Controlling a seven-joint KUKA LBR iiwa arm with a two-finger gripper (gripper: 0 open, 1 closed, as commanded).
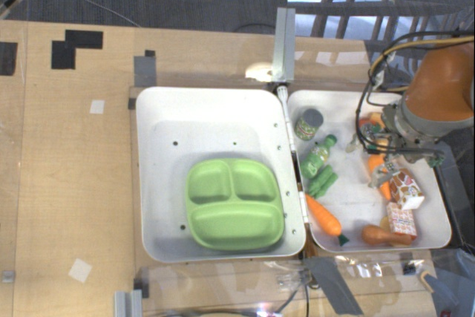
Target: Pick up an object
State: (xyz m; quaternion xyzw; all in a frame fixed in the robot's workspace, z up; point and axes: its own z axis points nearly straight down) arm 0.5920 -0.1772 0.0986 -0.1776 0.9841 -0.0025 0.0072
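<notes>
My gripper [383, 173] hangs below the orange-banded wrist [441, 89], low over the right part of the right bin [349, 104]. It sits among a small orange item [376, 162] and a red-and-white carton [406, 191]. In the same bin lie a tin can [308, 122], a green bottle [320, 151], a green vegetable piece [321, 181], a carrot [324, 214], a second small carton [401, 221] and a brown-orange sausage shape [384, 236]. The wrist hides whatever lies directly under it.
The left bin [159, 122] holds a green divided plate [234, 203] toward its near side. A metal post [284, 41] stands behind the bins' shared wall. Black and yellow cables [371, 78] loop beside the wrist.
</notes>
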